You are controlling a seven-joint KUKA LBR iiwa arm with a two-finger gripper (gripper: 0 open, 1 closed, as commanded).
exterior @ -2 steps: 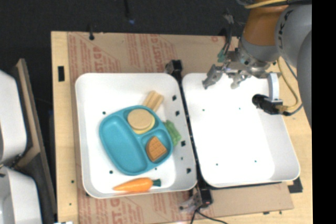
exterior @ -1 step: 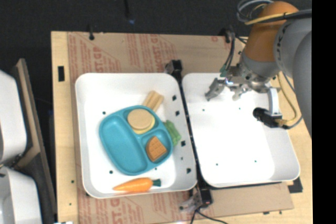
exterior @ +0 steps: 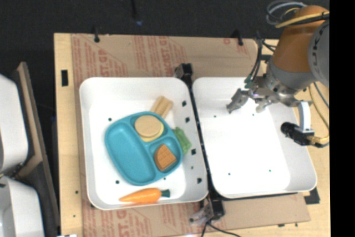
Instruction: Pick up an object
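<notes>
Two white bins sit side by side; every graspable thing lies in the left bin (exterior: 89,119). Taking its blue divided tray (exterior: 130,155) as landmark: a round cracker (exterior: 149,126) and a waffle piece (exterior: 165,157) rest in it, a wooden block (exterior: 162,105) touches its far edge, and a toy carrot (exterior: 141,195) lies just below. The gripper (exterior: 248,100), fingers spread and empty, hovers over the right bin (exterior: 299,175), well apart from the tray. The carrot (probably light, rigid plastic, slightly slippery) looks easiest, pinched across its thick middle.
</notes>
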